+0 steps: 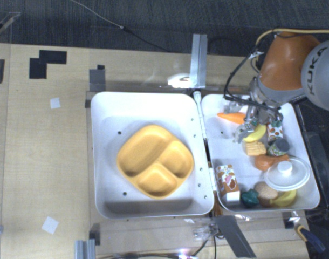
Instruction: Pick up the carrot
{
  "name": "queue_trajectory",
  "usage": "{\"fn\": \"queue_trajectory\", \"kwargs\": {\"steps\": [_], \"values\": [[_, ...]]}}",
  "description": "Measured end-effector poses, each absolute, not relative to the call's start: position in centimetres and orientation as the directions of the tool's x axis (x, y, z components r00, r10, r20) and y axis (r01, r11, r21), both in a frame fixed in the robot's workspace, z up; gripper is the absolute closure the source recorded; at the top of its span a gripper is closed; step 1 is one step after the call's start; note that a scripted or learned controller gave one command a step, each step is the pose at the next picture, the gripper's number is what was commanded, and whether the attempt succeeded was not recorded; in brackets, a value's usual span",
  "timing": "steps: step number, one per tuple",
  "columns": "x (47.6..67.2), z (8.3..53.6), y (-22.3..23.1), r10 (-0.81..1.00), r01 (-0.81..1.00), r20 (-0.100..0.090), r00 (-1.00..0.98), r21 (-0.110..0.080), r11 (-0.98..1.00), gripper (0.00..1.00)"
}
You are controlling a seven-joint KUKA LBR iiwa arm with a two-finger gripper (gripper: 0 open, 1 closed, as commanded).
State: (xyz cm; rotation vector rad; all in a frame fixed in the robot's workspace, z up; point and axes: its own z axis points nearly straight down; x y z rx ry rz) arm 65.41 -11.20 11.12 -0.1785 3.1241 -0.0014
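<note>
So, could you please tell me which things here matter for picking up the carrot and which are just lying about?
Job: orange tapered carrot; two-finger gripper.

Lying about: yellow three-compartment plastic tray; yellow banana; round white lidded container; small printed carton.

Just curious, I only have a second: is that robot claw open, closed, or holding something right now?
Gripper: cannot be told from here; it sits low in the right bin, right beside the carrot.
</note>
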Motion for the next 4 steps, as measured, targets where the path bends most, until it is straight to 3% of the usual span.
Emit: {"fn": "queue_trajectory", "kwargs": {"steps": [1, 2, 3, 4], "values": [[67.0, 8.9, -8.8, -0.145, -0.145, 0.0, -0.989, -0.002, 0.989, 0.0], [67.5, 10.4, -8.8, -0.147, -0.147, -0.023, -0.989, -0.007, 0.989, 1.0], [62.4, 19.1, -2.7, -0.037, -0.037, -0.017, -0.999, 0.002, 0.999, 1.0], [61.0, 14.0, -9.1, -0.076, -0.076, -0.006, -0.997, -0.001, 0.997, 1.0]]}}
